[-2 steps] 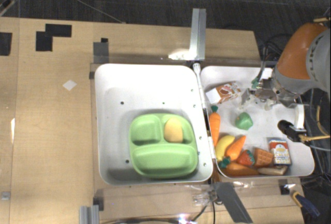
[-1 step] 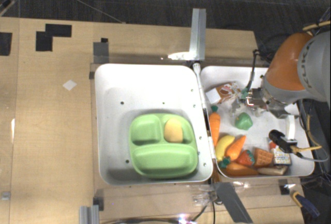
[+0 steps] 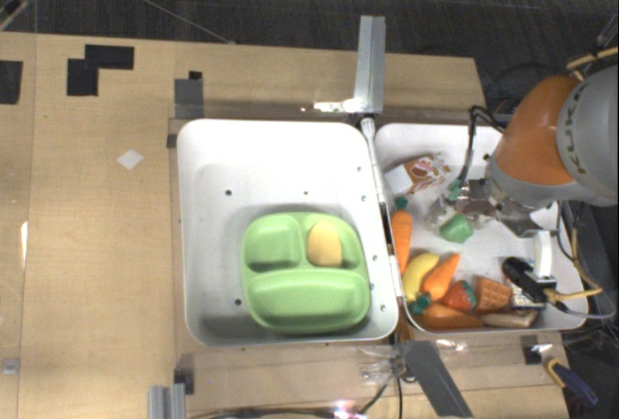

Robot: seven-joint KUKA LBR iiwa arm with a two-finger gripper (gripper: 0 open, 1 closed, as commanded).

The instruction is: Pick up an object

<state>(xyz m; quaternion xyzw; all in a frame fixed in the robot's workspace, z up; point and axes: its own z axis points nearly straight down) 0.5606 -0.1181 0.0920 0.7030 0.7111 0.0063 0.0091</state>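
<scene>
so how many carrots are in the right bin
3, possibly more under the pile or the arm: one carrot upright along the divider, a second carrot angled beside the banana, a third carrot flat at the front edge.

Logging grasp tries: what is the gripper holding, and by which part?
Cannot be told. The gripper sits right above the small green object, its hold hidden.

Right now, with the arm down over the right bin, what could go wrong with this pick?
The gripper sits right by a small green block amid crowded toys; the banana and carrots lie close, so it may nudge neighbours or grab two. The block lies near the bin wall side clutter, so it could slip away. Whether anything is actually gripped cannot be told.
</scene>
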